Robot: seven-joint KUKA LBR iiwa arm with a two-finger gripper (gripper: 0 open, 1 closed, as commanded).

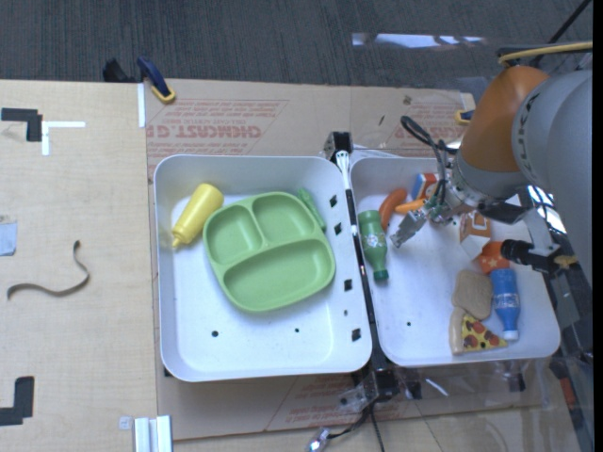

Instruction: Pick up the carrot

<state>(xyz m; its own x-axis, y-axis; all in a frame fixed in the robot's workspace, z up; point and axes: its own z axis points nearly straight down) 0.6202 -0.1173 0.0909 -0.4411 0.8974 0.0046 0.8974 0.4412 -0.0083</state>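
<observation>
Nearest the camera in the right-hand shallow white bin (415, 342) lie a pizza-slice toy (476, 335), a tan slice of toy bread (473, 293) and a blue plastic bottle (505, 301). A small green bottle (373, 243) lies along that bin's left wall. Farther back, toward the bin's far left part, sits the orange toy carrot (393, 204), a short tapered piece lying flat on the floor. Its long axis looks to run at a slant from near-left to far-right; which end is the tip is too small to tell.

The two-finger gripper (415, 219) hangs just right of the carrot, near it or touching it. Its metal fingers (403, 232) stand slightly apart, and something orange shows beside them, but the carrot is not plainly between them, so I would not count it as held.

To do the grasp well, I judge the fingers should straddle the carrot across its short width, at right angles to the slanted axis, centred on the thick middle, low enough to close on its sides and clear of the green bottle.

The left bin (188, 337) holds a green divided plastic plate (268, 250) and a yellow mustard bottle (195, 213).
</observation>
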